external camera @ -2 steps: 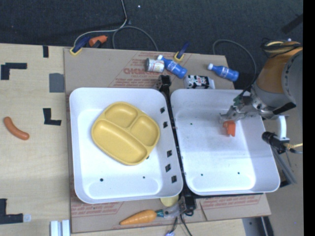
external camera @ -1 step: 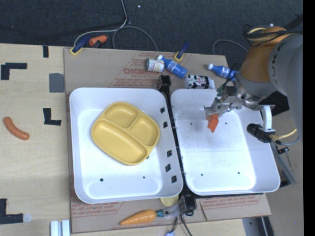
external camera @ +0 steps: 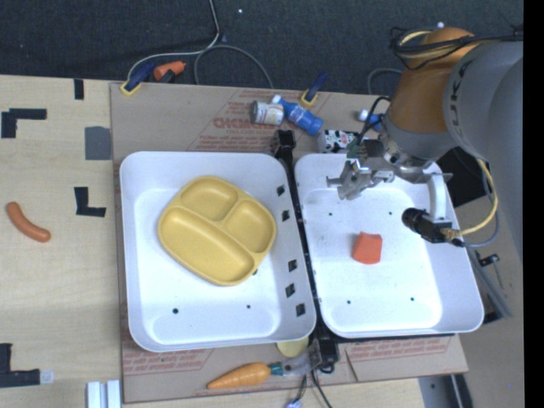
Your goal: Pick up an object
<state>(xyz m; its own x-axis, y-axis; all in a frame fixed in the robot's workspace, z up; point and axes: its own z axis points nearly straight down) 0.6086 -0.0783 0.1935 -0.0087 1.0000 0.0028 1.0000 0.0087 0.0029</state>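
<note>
Two bins: right bin (external camera: pixel 459 313) holds the target; left bin (external camera: pixel 144 313) holds a yellow tray (external camera: pixel 217 228).
Arm (external camera: pixel 459 83): reaches in over the right bin's far edge.
Gripper (external camera: pixel 353 179): nothing visibly held; opening unclear.
Orange block (external camera: pixel 367 248): alone mid-bin, nearer the camera than the gripper, slightly right, apart from it.
</note>
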